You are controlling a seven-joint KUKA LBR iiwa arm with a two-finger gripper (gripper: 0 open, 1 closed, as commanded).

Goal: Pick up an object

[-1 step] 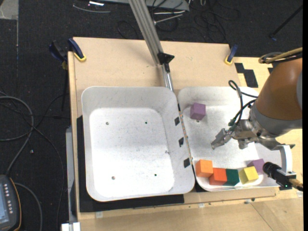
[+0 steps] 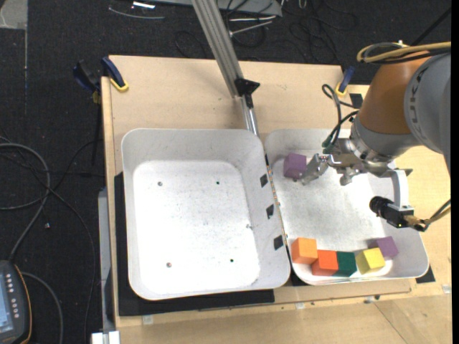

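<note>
1. i'm seeing the gripper [image 2: 324, 168] hovering in the right bin [image 2: 416, 258], fingers spread, pinching nothing.
2. purple block [image 2: 295, 165] is sitting just beside it, near the bin's top-left corner.

I see a purple block [image 2: 295, 165] just left of the silver tool [image 2: 328, 170]. Below the tool sit orange [image 2: 305, 249], red-orange [image 2: 327, 261], green [image 2: 346, 264], yellow [image 2: 370, 260] and purple [image 2: 387, 246] blocks. Both bins [image 2: 143, 156] are white, faintly speckled; the table [image 2: 179, 92] is tan.
</note>
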